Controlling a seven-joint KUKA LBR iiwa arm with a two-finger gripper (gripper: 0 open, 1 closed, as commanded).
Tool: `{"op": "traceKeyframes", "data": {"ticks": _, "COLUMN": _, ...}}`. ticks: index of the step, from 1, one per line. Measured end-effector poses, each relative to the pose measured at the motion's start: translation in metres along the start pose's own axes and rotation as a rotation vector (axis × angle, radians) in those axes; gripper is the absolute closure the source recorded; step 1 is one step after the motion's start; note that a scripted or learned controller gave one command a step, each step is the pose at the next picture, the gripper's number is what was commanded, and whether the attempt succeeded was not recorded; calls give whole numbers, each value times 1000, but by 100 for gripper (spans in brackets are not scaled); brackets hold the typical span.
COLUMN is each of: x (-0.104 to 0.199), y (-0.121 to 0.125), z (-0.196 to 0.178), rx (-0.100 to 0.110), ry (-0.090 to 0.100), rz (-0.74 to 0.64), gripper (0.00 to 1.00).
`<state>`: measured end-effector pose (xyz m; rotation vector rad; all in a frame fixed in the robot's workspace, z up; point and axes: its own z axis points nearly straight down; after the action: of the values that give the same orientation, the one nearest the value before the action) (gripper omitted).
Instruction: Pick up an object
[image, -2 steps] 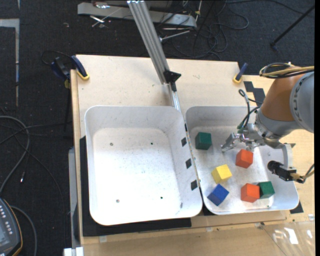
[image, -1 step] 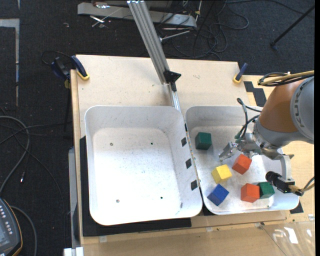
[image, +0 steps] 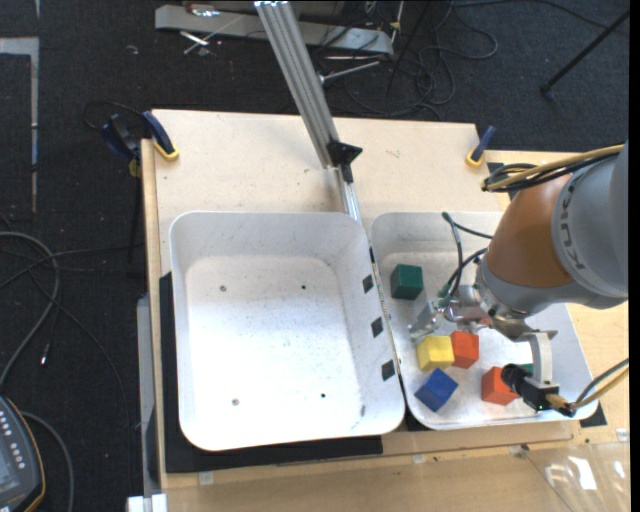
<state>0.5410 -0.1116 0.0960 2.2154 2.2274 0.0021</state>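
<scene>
The gripper (image: 432, 318), finger state indeterminable, is positioned lower right above the yellow cube (image: 435, 352); centring should be verified before closure.

We see a pale wooden bench (image: 250, 165) bearing two shallow white plastic bins: the left bin (image: 190, 250) and the right bin (image: 400, 225). A slanted silver metal rail (image: 305, 85) crosses the bench's far edge. Orange-tipped clamps (image: 158, 135) grip both far corners.

One fixed camera looks down aslant on both bins (image: 265, 235).
</scene>
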Motion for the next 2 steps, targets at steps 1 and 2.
{"op": "traceKeyframes", "data": {"ticks": 1, "x": 41, "y": 31, "z": -104, "rx": -10, "ry": -1, "rz": -1, "gripper": 0}}
{"op": "traceKeyframes", "data": {"ticks": 2, "x": -8, "y": 62, "z": 2, "rx": 4, "ry": -2, "rz": 8, "gripper": 0}}
